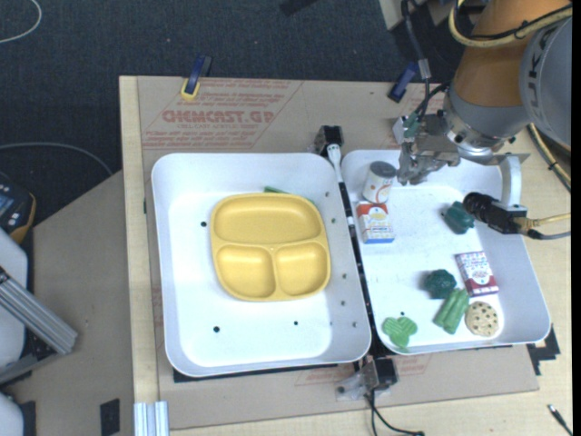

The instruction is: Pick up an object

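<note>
Grey gripper (pixel 413 166) hangs at the right bin's (pixel 531 321) twelve o'clock, beside the white can (pixel 378 183); its grasp I cannot tell. A descent could knock the can over.

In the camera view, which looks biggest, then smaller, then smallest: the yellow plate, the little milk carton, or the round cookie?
1. Yellow plate, by far the biggest.
2. Milk carton.
3. Round cookie, smallest, though not far behind the carton.
</note>
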Robot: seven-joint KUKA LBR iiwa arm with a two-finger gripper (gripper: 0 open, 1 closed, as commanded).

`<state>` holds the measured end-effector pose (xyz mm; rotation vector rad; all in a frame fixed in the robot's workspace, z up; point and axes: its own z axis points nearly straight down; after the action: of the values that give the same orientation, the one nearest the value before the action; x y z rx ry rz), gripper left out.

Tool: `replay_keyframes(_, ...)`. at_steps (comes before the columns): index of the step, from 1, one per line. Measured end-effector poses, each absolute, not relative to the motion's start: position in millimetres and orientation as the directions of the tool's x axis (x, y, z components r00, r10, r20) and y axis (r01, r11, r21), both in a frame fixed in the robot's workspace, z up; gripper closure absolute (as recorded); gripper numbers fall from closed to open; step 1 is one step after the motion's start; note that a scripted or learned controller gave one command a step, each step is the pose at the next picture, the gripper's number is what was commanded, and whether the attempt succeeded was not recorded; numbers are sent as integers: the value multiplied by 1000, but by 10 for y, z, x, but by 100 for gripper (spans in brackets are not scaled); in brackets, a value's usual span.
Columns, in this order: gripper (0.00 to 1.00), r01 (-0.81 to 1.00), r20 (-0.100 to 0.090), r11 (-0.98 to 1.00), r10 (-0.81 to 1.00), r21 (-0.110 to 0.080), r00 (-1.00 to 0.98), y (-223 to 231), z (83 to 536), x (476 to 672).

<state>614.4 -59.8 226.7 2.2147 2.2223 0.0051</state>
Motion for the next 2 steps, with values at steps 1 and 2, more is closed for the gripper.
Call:
replay_keyframes(1,100,1000,1,1,1000,-3,-1,-511,2279,5996)
replay_keyframes(2,100,1000,-2,1,1000,2,-1,-497,2159,6156)
